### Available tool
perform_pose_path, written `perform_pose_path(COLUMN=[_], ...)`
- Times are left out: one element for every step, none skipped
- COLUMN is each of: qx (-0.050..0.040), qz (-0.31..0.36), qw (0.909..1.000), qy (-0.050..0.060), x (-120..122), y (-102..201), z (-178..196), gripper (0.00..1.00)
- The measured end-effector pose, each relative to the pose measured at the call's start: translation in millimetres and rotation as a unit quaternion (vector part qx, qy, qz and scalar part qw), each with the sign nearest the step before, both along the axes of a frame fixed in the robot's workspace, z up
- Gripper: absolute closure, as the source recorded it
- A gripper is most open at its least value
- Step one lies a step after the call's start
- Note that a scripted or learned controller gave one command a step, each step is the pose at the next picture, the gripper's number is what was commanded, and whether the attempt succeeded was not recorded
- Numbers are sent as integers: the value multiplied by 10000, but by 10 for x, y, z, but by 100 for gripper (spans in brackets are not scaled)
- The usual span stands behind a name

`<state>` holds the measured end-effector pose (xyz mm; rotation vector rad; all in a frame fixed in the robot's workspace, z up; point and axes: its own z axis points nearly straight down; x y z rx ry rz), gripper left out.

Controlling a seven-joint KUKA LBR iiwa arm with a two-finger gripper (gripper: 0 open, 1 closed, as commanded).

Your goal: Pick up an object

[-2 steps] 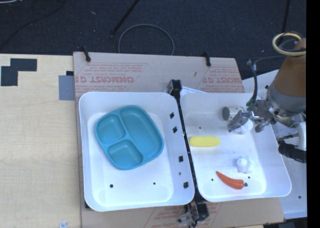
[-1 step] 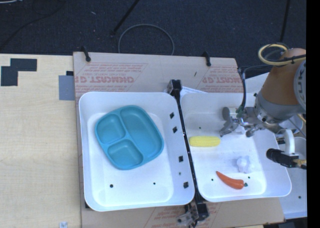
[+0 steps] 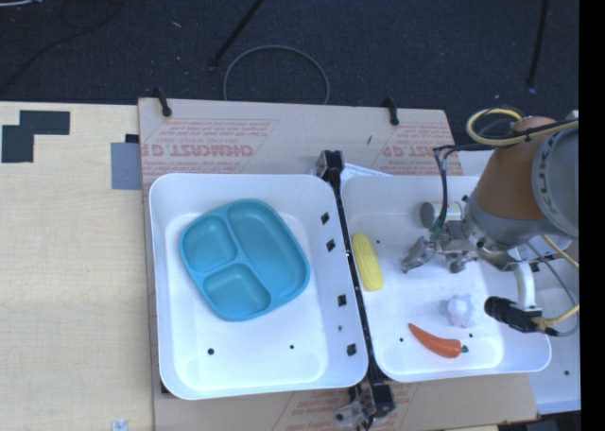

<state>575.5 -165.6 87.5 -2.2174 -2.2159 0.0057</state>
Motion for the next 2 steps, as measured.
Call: perform_pose_path(qx=[-3,-15], qz=[-17,9], qw=[10000,10000], qy=[-12,-51], x=[6,116], y=[-13,-40], z=[132,675], gripper=[100,100])
